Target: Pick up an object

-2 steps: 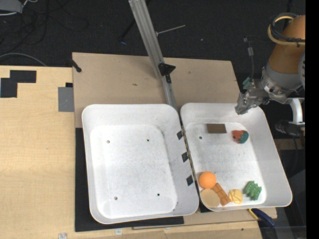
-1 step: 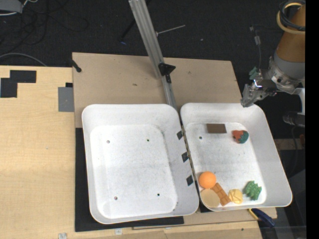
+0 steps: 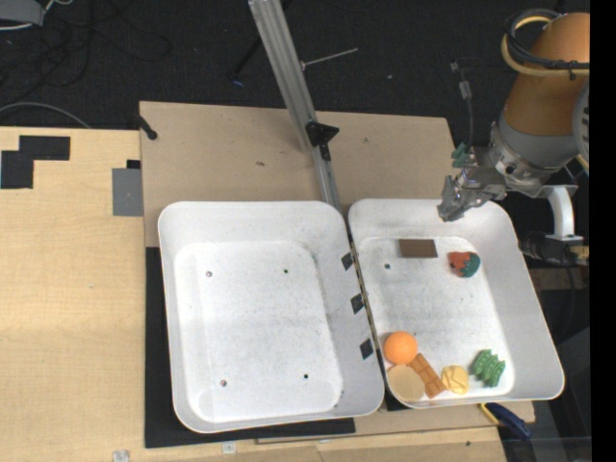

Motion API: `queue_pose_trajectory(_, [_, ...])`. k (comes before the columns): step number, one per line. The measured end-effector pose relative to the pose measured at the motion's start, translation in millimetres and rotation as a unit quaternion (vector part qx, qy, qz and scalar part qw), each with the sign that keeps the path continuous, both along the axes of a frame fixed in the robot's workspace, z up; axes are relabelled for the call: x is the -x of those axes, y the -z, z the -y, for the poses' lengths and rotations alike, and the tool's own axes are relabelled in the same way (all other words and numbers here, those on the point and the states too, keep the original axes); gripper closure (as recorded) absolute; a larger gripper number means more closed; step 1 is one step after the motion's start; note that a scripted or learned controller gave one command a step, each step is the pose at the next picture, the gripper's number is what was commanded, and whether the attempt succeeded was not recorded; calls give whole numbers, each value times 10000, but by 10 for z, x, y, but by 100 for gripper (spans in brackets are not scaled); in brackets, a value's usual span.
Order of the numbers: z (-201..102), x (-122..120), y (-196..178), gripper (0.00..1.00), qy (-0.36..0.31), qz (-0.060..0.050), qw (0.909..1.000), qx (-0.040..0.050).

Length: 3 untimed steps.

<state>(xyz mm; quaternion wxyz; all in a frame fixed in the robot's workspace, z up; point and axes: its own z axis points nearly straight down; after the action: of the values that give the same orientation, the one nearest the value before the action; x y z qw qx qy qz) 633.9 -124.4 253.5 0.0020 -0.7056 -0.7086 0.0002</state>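
Camera view: grey two-finger gripper (image 3: 454,207) hangs over the right shallow white bin's (image 3: 539,354) far rim (finger state: cannot tell). Flat brown rectangular block (image 3: 417,248) lies nearby.

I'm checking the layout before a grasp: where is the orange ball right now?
The orange ball lies in the right bin, near its front left corner, just above the tan disc and the brown stick.

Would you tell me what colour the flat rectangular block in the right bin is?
Dark brown; the flat rectangular block shows best in the camera view.
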Motion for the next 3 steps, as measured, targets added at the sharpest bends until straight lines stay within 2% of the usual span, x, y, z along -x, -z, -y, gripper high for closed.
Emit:
queue_pose_trajectory(1, [-539, 242, 125, 100, 1, -12, 10000, -3])
queue_pose_trajectory(3, [-1565, 920, 214, 100, 1, -19, 10000, 0])
